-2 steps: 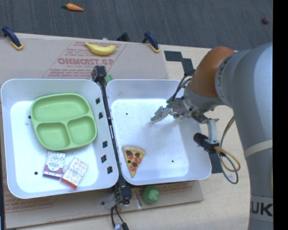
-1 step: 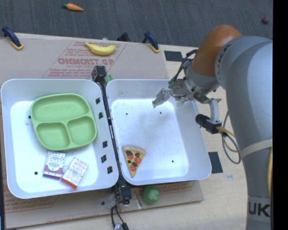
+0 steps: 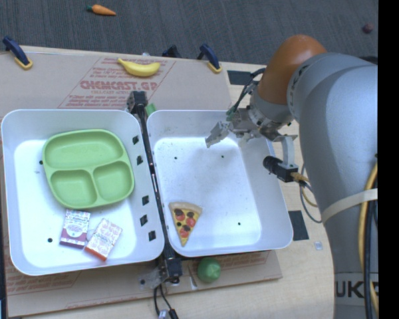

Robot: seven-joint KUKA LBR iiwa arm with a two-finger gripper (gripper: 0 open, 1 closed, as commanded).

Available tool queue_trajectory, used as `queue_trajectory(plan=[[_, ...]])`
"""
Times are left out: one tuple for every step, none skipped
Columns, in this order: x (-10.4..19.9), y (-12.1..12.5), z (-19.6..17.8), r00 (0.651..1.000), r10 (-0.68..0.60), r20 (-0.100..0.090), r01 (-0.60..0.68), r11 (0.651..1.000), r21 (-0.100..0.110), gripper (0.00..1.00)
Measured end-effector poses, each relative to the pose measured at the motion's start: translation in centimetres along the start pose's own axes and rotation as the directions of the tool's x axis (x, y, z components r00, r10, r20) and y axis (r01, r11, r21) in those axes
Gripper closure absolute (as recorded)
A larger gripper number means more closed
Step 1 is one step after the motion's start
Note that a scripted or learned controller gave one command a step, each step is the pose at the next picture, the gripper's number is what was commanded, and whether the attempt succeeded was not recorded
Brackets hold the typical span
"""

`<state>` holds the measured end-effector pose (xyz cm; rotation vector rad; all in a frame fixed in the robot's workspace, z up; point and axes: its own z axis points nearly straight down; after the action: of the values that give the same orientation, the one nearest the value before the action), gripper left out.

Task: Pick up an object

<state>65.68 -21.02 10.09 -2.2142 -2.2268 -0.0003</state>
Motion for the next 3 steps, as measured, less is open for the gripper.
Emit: queue_trajectory(plan=[[0.7, 0.0, -0.4, 1.0, 0.0, -0.001, 0.0, 1.0, 0.002, 0.0], [0.0, 0.0, -1.6, 1.0, 0.002, 0.001, -0.002, 1.0, -0.001, 0.0], [0.0, 0.0, 0.0, 1.0, 0.0, 0.0, 0.0, 1.0, 0.002, 0.0]])
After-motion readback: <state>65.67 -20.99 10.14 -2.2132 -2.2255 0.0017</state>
